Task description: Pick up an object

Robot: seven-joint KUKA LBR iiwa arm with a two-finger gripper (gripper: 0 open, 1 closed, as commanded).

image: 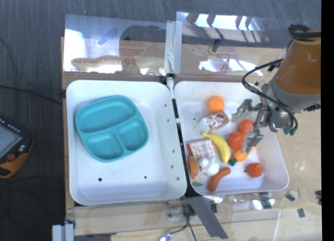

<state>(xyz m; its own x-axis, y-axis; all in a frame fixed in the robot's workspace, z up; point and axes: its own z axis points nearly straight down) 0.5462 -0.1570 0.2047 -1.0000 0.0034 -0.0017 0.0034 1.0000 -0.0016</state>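
Note:
My gripper (pixel 249 125) hangs over the right bin (pixel 271 178), with the arm coming in from the right. Its fingers are spread open, one fingertip (pixel 241 111) toward the back and the other toward the front. A red tomato (pixel 244 126) lies in the gap between them, and I cannot tell whether either finger touches it. Just left of it sit a second red piece (pixel 235 140) and a small orange piece (pixel 240 156). A yellow banana (pixel 219 146) lies further left.
The right bin also holds an orange ball (pixel 216 103), a brown and white pack (pixel 214 122), a pink box (pixel 200 148), a sausage (pixel 218 179) and another tomato (pixel 254 169). A teal divided plate (pixel 110 127) sits in the left bin (pixel 130 182).

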